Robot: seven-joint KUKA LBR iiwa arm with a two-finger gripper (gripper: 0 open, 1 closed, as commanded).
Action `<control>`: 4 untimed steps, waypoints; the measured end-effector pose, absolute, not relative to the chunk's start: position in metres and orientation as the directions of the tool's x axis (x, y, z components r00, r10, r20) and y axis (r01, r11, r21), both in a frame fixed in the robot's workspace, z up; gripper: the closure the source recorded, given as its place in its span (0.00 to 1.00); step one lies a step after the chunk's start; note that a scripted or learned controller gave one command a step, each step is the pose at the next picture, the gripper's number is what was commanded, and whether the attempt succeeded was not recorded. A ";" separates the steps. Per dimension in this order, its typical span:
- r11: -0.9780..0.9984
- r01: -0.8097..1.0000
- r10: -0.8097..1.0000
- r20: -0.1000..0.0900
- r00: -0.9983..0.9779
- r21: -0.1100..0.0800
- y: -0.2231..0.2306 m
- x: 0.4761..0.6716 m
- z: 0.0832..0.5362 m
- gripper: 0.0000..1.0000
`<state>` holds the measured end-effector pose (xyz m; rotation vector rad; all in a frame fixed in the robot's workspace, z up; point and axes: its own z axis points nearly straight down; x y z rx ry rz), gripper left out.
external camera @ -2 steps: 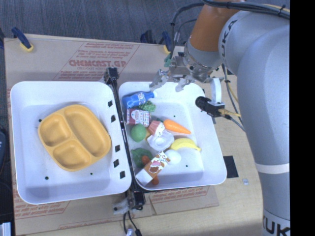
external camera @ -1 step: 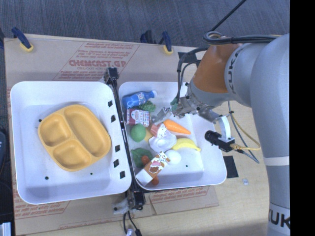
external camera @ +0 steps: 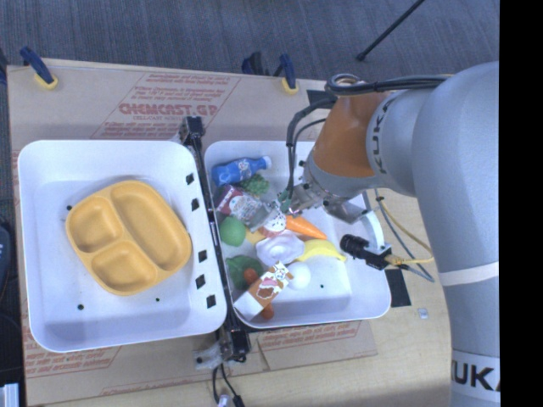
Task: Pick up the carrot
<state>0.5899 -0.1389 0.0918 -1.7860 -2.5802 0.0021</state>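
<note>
The grey arm with its orange band (external camera: 352,138) reaches in from three o'clock and bends down over the right-hand shallow white plastic bin (external camera: 373,291). Its claw (external camera: 293,200) sits low above the pile of toy food near the bin's middle — whether it is spread or pressed together cannot be told, as the wrist hides it.

The small orange plastic carrot (external camera: 304,225) lies on the pile just at five o'clock from the claw, pointing toward four o'clock, nothing gripping it that can be seen. Touching it at six o'clock is a crumpled white wrapper (external camera: 278,248), and a yellow plastic banana (external camera: 322,251) curves just beside that at three o'clock. A blue plastic bottle (external camera: 240,170) lies at eleven o'clock of the bin, a round green plastic fruit (external camera: 232,232) at nine o'clock, and a small printed carton (external camera: 270,285) at six o'clock.

The left-hand shallow white bin (external camera: 42,303) holds a yellow three-compartment plastic tray (external camera: 127,236), tilted across its middle. Both bins rest on a cardboard-covered bench (external camera: 110,100).
</note>
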 end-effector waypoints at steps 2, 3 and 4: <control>0.559 0.829 0.829 -0.003 -0.559 0.003 -0.136 0.518 0.094 1.00; 0.558 0.830 0.830 -0.005 -0.558 0.002 -0.137 0.518 0.094 0.00; 0.411 0.912 0.912 0.001 -0.411 -0.002 -0.101 0.557 0.096 0.00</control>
